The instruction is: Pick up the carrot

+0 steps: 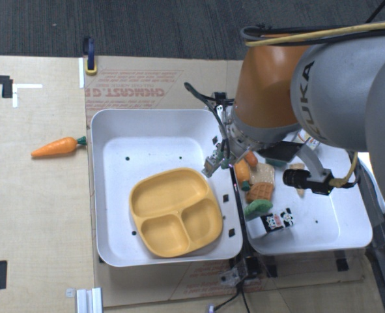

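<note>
grey kuka arm with orange band comes in from the right and hangs over the seam between the two shallow white bins. gripper sits low at the left bin's right wall, near the yellow divided plastic plate. cannot tell the gripper's state, the tip is small and dark against the wrist. nothing visibly held.

orange toy carrot with green stub end lies on its side on the tan bench surface, outside and left of the left white bin, well apart from the gripper, tip pointing left.

right white bin holds a cluster of toy food just beside the gripper: an orange rounded piece, a waffle-like tan square, a green piece, a small black-and-white carton. identity of the orange piece unclear, partly hidden by the wrist. could be another carrot-like item, can't confirm.

progress: judged not started on the plain carrot. no grasp, no lift. left to do, if the bench carrot is the target: cross the whole left bin, descend outside the bin wall, close across the carrot's thick middle, lift. risk: the round carrot may roll on the flat bench, and the gripper's present spot suggests it may be aimed at the bin clutter instead.
</note>
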Action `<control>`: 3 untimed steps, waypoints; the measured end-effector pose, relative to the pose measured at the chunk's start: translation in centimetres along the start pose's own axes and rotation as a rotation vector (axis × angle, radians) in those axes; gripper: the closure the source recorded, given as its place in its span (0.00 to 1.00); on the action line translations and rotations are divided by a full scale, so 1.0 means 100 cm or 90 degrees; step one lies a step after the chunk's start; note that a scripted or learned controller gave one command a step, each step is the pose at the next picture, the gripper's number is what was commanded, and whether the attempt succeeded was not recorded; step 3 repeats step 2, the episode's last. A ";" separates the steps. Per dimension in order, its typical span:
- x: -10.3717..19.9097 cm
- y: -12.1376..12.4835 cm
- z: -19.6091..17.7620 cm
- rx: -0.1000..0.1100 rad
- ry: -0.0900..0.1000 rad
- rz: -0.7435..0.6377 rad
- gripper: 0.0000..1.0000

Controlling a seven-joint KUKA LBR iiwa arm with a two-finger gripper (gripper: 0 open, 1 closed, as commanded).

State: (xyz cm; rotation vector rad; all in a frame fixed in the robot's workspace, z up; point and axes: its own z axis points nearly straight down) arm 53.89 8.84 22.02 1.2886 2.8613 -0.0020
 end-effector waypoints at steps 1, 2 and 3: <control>0.074 0.005 0.032 0.003 0.002 0.080 1.00; 0.072 0.005 0.024 0.003 0.001 0.078 1.00; 0.072 0.005 0.024 0.003 0.001 0.078 1.00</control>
